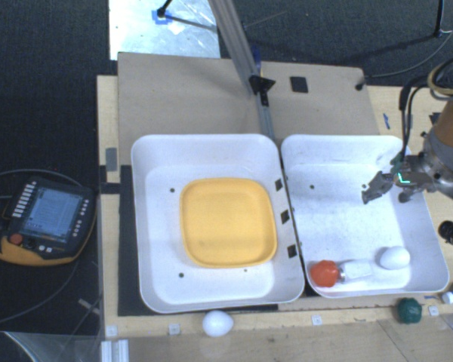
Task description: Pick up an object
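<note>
Two white bins (211,145) sit before us; our gripper (389,187) hangs empty, opening unclear. We'd pinch the smooth, light white egg (394,258) at its middle.

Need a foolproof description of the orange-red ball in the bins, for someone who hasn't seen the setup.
Start at the right-hand shallow white bin, the one without the square yellow plate. Along its near edge lie three things in a row; the small orange-red ball is the leftmost, in the corner. Its neighbours, a white tube-like object and a white egg-shaped object, are pale.
</note>
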`<state>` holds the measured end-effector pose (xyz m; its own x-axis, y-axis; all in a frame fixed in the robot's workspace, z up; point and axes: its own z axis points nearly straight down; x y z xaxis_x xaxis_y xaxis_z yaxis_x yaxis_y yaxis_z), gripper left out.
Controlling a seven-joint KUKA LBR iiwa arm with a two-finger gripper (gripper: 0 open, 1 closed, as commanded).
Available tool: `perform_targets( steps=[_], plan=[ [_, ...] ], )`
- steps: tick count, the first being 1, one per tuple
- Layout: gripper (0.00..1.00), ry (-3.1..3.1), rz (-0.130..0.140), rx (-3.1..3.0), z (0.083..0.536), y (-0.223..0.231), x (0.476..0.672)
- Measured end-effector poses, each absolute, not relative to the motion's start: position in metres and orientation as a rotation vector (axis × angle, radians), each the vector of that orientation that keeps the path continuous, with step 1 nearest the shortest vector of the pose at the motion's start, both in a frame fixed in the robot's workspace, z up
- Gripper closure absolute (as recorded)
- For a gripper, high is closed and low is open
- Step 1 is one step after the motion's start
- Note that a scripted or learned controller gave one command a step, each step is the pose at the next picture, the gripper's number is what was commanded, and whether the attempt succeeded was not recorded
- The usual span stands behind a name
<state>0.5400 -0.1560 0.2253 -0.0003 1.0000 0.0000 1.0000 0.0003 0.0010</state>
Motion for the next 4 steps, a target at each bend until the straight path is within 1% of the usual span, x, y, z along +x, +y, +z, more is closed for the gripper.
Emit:
perform_targets(
  steps=[1,2,3,4],
  plan=[
    [0.0,2.221,0.001,2.221,0.225,-0.156,0.54],
    [0.0,2.222,-0.002,2.222,0.183,-0.16,0.542],
    [0.0,2.222,-0.001,2.222,0.142,-0.159,0.539],
    [0.0,2.223,-0.002,2.223,0.091,-0.159,0.538]
  ],
)
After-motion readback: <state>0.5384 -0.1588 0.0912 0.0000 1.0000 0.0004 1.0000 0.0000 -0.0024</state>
